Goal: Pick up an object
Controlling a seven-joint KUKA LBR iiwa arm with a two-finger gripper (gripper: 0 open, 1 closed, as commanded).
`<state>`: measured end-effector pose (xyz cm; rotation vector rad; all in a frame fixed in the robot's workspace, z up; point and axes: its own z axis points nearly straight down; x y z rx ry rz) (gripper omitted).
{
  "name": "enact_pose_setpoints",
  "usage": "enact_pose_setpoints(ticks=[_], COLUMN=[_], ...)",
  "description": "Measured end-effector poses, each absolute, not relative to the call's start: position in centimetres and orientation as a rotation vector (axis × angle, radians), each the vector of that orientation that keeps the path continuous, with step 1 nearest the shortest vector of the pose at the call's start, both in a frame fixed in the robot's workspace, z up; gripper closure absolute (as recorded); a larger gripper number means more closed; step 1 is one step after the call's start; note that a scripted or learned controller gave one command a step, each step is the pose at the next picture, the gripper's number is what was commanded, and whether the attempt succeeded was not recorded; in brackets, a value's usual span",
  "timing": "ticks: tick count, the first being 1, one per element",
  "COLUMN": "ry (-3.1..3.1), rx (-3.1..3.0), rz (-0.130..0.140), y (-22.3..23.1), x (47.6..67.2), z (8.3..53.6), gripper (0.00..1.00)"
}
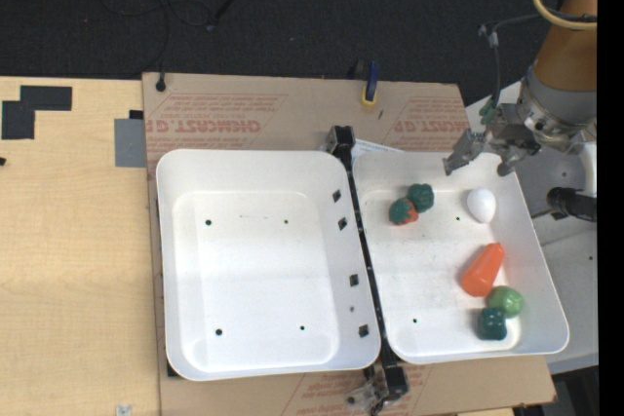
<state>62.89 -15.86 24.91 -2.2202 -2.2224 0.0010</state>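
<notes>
Overhead, two white bins sit side by side on a brown cardboard sheet point(292, 117) printed with red lettering, itself laid on a pale wooden bench point(73, 239). The left bin point(180, 180) shows its bare floor, dotted with a few small dark holes. The right bin point(546, 302) holds every loose object. Near its upper middle, a dark green lump point(421, 196) touches a smaller green-and-red piece point(403, 211) just below and to its left. A white egg point(480, 205) lies to their right, near the bin's far corner. Lower down, an orange carrot point(484, 269) lies tilted, its lower end close to a light green ball point(506, 300), which in turn touches a dark teal block point(492, 324) at the bin's near right corner.

The arm point(565, 54), tan and grey in this view, enters from the upper right. Its gripper point(483, 161) hangs over the right bin's far edge, above and apart from the egg, fingers spread wide with nothing between them. One dark finger point(458, 159) points toward the bin's rim; the other sits to its right. A blue-and-yellow clamp point(370, 83) grips the cardboard's far edge, and black clips point(340, 139) join the bins along their shared wall. Dark floor with cables lies beyond.
</notes>
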Motion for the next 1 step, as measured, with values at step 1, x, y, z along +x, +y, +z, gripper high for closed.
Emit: enact_pose_setpoints(ticks=[1], ry=[-2.214], rx=[-2.218], rz=[0.011], y=[-20.90], x=[64.17], z=[16.53], gripper=[0.00])
